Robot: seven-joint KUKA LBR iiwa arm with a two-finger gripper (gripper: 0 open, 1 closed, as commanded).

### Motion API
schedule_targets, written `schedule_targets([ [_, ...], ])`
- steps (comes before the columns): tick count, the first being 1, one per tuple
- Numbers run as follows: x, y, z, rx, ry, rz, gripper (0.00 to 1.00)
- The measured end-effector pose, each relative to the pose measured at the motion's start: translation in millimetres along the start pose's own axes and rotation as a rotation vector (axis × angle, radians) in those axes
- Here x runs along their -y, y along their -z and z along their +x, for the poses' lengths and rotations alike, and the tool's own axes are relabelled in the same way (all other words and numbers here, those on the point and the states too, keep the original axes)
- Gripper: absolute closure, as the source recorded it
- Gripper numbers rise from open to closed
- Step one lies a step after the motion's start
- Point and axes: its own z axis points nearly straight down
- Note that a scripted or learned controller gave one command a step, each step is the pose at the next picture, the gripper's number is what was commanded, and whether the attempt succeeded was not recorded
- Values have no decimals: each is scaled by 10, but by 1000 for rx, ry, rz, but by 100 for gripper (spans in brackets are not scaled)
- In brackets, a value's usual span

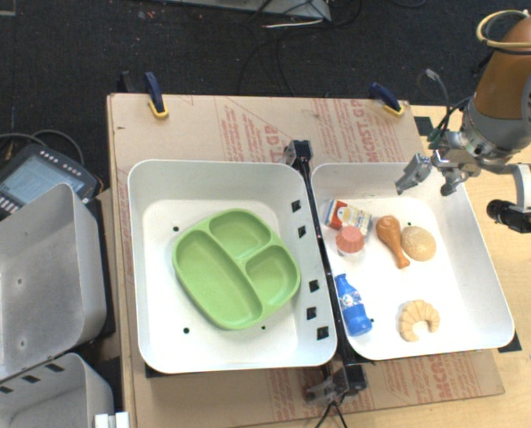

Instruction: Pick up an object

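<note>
Right bin (479, 266), jaws (430, 176) open above drumstick (392, 239)

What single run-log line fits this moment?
gripper: open, above right bin's far edge | holding: nothing | nearest: drumstick

On the counter (212, 123), the left bin (150, 239) holds a divided plate (236, 268) at its centre. In the right bin (479, 275), a carton (347, 214) lies at ten o'clock, a drumstick (392, 238) and bun (418, 243) near centre, a bottle (352, 304) at seven, a croissant (418, 318) at five. The hand (430, 176) hangs at the bin's twelve o'clock rim.
</note>
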Motion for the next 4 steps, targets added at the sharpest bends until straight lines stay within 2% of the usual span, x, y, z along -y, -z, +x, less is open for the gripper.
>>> schedule_targets([
  [1, -34, 100, 8, 3, 3, -15, 0],
  [3, -60, -885, -52, 3, 5, -12, 0],
  [4, -73, -745, -52, 5, 7, -17, 100],
])
